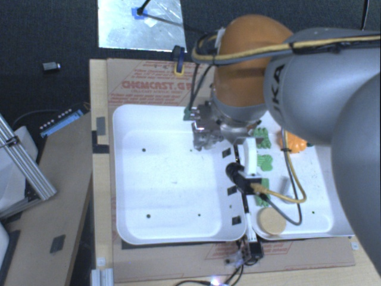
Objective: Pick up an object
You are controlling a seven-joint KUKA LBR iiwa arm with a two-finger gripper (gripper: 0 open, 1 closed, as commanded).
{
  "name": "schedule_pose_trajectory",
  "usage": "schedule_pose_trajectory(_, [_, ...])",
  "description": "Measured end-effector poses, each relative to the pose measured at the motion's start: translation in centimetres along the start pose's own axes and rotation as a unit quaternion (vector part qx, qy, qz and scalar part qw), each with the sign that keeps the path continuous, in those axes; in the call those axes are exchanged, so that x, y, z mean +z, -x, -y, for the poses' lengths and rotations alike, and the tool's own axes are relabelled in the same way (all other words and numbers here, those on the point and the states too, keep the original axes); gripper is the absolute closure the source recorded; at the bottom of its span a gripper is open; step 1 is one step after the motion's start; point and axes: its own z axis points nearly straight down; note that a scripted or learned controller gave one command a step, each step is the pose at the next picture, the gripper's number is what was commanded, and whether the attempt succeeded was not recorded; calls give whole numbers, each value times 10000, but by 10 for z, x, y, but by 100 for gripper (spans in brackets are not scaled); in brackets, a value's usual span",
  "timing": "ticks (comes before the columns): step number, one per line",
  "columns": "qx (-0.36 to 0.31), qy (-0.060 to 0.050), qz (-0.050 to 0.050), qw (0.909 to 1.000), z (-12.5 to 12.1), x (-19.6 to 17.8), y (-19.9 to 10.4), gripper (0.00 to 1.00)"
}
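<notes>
My gripper (202,137) hangs over the upper right part of the left white bin (156,186), close to the divider between the bins. The grey arm and its orange band (247,58) come in from the right and cover much of the right bin (318,210). In the right bin lie green pieces (262,140), an orange object (294,142) partly hidden by the arm, a tan round disc (271,221) near the front edge and a small grey piece (284,185). Nothing shows under the gripper on the left bin's floor.
A yellow cable (280,196) loops over the right bin near the divider. The bins rest on a cardboard sheet (149,85). A shiny metal plate (140,15) lies at the back, and an aluminium frame (21,162) stands at the left.
</notes>
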Motion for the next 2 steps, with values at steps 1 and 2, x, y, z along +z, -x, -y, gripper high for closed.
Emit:
schedule_pose_trajectory(1, [4, 150, -34, 9999, 2, -270, -16, 100])
schedule_pose_trajectory(2, [61, 76, 9, 10000, -64, -271, 57, 100])
